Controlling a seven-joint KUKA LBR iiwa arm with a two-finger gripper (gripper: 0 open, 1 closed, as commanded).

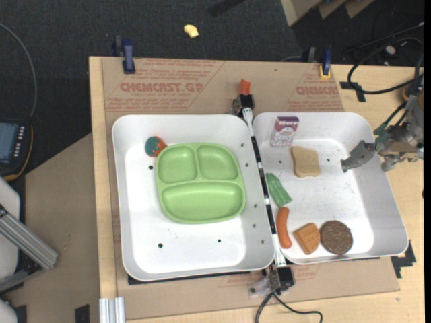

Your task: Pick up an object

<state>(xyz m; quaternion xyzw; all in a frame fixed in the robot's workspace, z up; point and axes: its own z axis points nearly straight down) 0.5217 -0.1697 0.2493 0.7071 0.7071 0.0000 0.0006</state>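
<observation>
Surface (175, 79): you see two white bins side by side on it.
Left bin (135, 200): green divided plate (200, 182), small ball (155, 146).
Right bin (377, 207): bread slice (306, 161), cookie (335, 237), cracker (307, 237), sausage (283, 227).
Gripper (357, 157): over the right rim; you cannot tell its fingers' spread.

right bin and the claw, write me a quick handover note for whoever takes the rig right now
Claw: over the right edge of the right bin, nothing between its fingers; whether they are open or shut I cannot tell.
Right bin: bread slice, small carton, green piece, red sausage, orange cracker, brown round cookie.
Left bin: green divided plate and a small red-green ball beside it.
Done: nothing picked up.
Left: choose a thing, grasp it and lift it; the bread slice lies nearest the claw.
</observation>
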